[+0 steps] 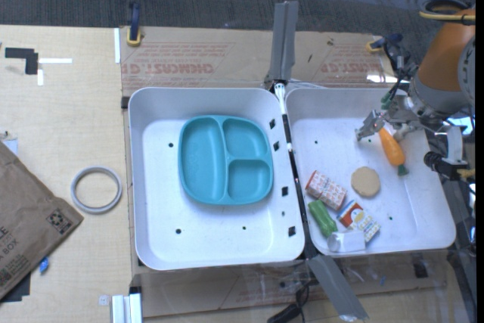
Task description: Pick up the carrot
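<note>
The carrot (392,149), orange with a small green end, lies in the right bin (423,227) near its far right side, pointing down and to the right. My gripper (388,128) hangs directly over the carrot's upper end. It is open, with one grey finger (368,125) to the left of the carrot and the other to the right. The carrot's top sits in the gap between them, and neither finger visibly presses on it.
Nearer the front of the right bin are a round tan cookie (366,181), a red snack box (326,189), a green item (322,218) and a small carton (358,222). A teal divided plate (226,160) lies in the left bin (151,185). A tape ring (96,187) rests on the bench.
</note>
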Robot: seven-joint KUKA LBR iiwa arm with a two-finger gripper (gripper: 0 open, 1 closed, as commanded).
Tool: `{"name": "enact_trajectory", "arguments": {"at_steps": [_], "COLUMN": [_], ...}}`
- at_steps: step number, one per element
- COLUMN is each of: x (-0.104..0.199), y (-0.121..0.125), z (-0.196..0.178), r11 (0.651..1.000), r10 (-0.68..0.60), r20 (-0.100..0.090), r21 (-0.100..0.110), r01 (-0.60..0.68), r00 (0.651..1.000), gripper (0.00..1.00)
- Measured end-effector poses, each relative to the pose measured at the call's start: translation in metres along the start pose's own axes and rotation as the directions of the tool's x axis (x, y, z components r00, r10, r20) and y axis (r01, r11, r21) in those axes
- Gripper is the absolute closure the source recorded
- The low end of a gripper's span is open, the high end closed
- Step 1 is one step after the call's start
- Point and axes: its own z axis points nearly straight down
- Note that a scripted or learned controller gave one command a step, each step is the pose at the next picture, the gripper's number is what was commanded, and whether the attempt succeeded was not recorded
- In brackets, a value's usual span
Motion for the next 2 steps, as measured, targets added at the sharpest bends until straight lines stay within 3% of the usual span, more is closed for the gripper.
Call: {"name": "enact_trajectory", "arguments": {"at_steps": [1,2], "x": [-0.001,0.058], "y": [0.001,0.007], "z": [-0.010,-0.103], "r11": [1.000,0.990], "r10": [0.000,0.139], "r20": [0.002,0.005], "r21": [-0.002,0.001], "r01": [0.000,-0.139], "r00": [1.000,0.990], "gripper": [1.00,1.00]}}
